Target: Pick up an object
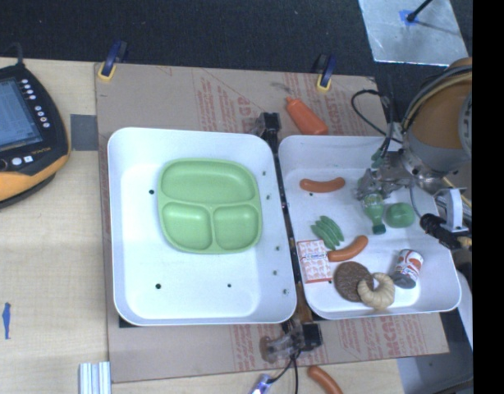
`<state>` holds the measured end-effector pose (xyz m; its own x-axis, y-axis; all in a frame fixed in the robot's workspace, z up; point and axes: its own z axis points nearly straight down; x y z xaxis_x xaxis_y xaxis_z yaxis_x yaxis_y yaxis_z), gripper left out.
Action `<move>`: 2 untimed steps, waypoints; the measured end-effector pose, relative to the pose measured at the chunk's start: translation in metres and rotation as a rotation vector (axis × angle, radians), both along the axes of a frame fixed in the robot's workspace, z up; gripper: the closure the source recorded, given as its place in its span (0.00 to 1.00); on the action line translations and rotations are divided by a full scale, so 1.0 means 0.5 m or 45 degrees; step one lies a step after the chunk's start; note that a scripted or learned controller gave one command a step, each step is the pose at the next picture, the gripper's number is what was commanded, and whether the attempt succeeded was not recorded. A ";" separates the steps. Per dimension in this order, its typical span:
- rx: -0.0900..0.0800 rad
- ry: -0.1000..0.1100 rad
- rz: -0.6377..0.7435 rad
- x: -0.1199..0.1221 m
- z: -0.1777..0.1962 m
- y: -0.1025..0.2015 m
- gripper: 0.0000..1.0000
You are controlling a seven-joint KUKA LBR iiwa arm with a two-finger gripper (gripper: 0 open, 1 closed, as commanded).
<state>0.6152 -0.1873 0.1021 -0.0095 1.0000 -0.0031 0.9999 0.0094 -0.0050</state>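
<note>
I've got the arm (437,125) in from the right, wrist low over the right bin (449,302), near its upper right part. The gripper (375,194) sits just above a small green bottle (374,213), and a green lump (399,215) lies right beside that. Whether the fingers are apart or together, I cannot tell from this angle, and I can't see anything clamped between them.

Around that spot it's tight: the bin's right wall is close, with black cable and gripper hardware over it. To the gripper's left, one sausage (322,185) lies near the top of the bin with bare floor around it. Below, the green beans (327,230) and a second sausage (348,249) sit mid-bin, close together. Along the bottom edge it's crowded: a red-and-white packet (314,262) hard against the left wall, a brown patty (350,279) touching a pale donut (376,290), and a can (408,267) tipped near the lower right.

The left bin (137,286) has plenty of open floor around a green tray (209,204). Outside the bins, a carrot (304,116) lies on the cardboard (194,97) above the right bin, and a pendant (22,134) rests at far left
</note>
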 end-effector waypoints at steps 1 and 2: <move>0.003 0.000 -0.003 -0.018 -0.021 0.116 1.00; 0.005 -0.004 -0.003 -0.052 0.181 0.296 1.00</move>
